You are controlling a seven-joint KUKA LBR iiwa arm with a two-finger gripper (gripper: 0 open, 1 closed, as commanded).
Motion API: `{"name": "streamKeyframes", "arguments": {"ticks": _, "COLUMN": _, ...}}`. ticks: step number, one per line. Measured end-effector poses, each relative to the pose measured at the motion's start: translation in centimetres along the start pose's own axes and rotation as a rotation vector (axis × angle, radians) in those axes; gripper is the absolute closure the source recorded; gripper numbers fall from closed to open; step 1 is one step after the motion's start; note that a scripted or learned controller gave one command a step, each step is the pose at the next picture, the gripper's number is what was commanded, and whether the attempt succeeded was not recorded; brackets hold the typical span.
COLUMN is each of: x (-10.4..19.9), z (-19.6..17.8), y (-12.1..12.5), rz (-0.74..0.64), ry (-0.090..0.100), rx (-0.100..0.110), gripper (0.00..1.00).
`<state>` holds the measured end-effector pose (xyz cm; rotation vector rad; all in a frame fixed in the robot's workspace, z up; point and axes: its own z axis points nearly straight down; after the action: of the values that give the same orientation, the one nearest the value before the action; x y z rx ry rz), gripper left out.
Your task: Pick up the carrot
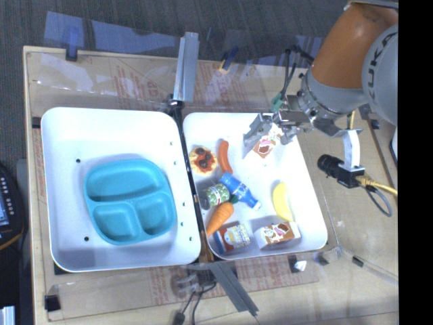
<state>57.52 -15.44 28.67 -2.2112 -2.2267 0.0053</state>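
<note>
Claw (269, 133) high in the right bin (308, 181), over a small carton (266, 145); its grip state cannot be told.
Tapered orange carrot (220, 217) lies near the bin's front left, touching a round can (216, 195), beside a blue bottle (239, 190).

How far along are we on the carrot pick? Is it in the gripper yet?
Not yet. The carrot lies untouched in the right bin, near its front left, beside the green can and blue bottle. The gripper sits at the bin's far side, over a small carton, well away from the carrot. Left to do: move across to the carrot, descend, grasp and lift.
</note>
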Motion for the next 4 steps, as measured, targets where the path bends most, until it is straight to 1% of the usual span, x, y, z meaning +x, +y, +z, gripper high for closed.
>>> {"name": "streamKeyframes", "arguments": {"ticks": 1, "x": -5.6, "z": 17.9, "y": 1.0, "rz": -0.167, "ry": 0.001, "rx": -0.001, "gripper": 0.00}}
{"name": "streamKeyframes", "arguments": {"ticks": 2, "x": -5.7, "z": 16.8, "y": 1.0, "rz": -0.173, "ry": -0.002, "rx": -0.001, "gripper": 1.00}}
{"name": "streamKeyframes", "arguments": {"ticks": 3, "x": -1.0, "z": -8.1, "y": 4.7, "rz": 0.025, "ry": -0.001, "rx": -0.005, "gripper": 1.00}}
{"name": "streamKeyframes", "arguments": {"ticks": 4, "x": 0.5, "z": -5.2, "y": 7.7, "rz": 0.392, "ry": 0.000, "rx": -0.003, "gripper": 1.00}}
